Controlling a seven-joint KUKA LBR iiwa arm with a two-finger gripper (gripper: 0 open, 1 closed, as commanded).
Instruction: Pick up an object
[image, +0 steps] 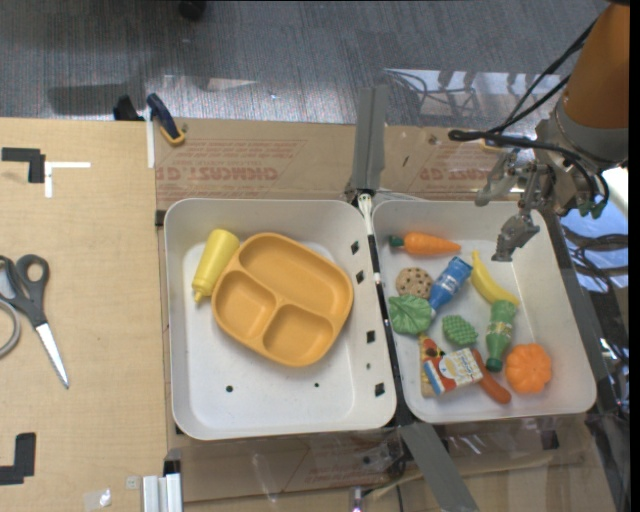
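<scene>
The right bin (575, 320) holds several toy foods: a carrot (425, 243), a cookie (412, 281), a blue can (450, 281), a banana (490, 283), a leafy green piece (410, 315), a green bottle (500, 335), an orange (528, 367) and a snack box (452, 368). My gripper (512, 238) hangs above the bin's far right part, just right of the carrot and above the banana, touching none of them. Nothing is seen in its grasp.
The left bin (190, 380) carries a yellow divided plate (280, 298) and a yellow bottle (214, 264). Scissors (35, 310) lie on the wooden board at the left. A blue-handled tool (165, 118) rests behind the bins. Cables trail at the upper right.
</scene>
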